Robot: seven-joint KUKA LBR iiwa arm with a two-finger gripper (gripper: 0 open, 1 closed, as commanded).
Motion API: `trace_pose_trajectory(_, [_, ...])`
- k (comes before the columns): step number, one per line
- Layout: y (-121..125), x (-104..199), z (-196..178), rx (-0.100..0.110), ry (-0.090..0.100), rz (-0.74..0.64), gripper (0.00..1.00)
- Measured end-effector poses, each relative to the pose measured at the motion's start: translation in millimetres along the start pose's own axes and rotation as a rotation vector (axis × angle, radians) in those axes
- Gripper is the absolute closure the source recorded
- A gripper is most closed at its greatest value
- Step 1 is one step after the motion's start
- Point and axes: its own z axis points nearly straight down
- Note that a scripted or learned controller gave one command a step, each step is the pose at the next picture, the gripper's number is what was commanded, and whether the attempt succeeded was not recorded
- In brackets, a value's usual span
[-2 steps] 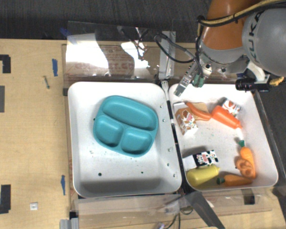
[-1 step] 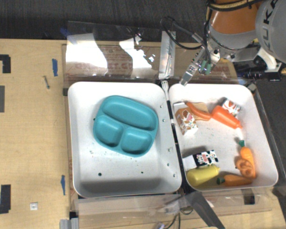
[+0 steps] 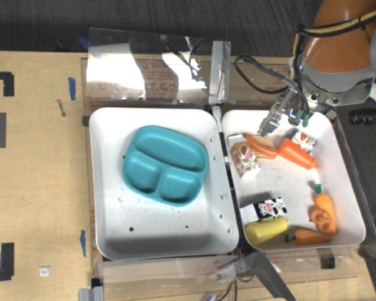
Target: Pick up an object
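My gripper (image 3: 284, 121) hangs over the back of the right bin (image 3: 349, 187), open, with nothing between its fingers. Just below it lie an orange toy carrot (image 3: 297, 155) and a thinner orange piece (image 3: 259, 147). A small brown-and-white packet (image 3: 245, 159) lies to their left, by the bin's left wall. A red-and-white item (image 3: 306, 142) peeks out behind the carrot. Near the front of the bin are a yellow object (image 3: 266, 231), a black-and-white patterned block (image 3: 271, 207), an orange lumpy toy (image 3: 323, 212) and another carrot (image 3: 311, 236).
The left bin (image 3: 106, 187) holds a teal divided plate (image 3: 165, 165). A clear plastic wall (image 3: 150, 74) stands behind the bins. Cables (image 3: 260, 77) run from the arm over the back of the right bin. Cardboard covers the bench (image 3: 31, 168) to the left.
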Motion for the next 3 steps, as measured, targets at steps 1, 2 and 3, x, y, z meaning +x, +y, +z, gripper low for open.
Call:
trace_pose_trajectory(1, [39.3, 6.0, 33.3, 0.000, 0.005, -0.043, 1.00])
trace_pose_trajectory(2, [87.4, 4.9, 11.2, -0.005, -0.003, 0.067, 1.00])
trace_pose_trajectory(3, [69.3, -9.6, 6.4, -0.004, -0.006, -0.100, 1.00])
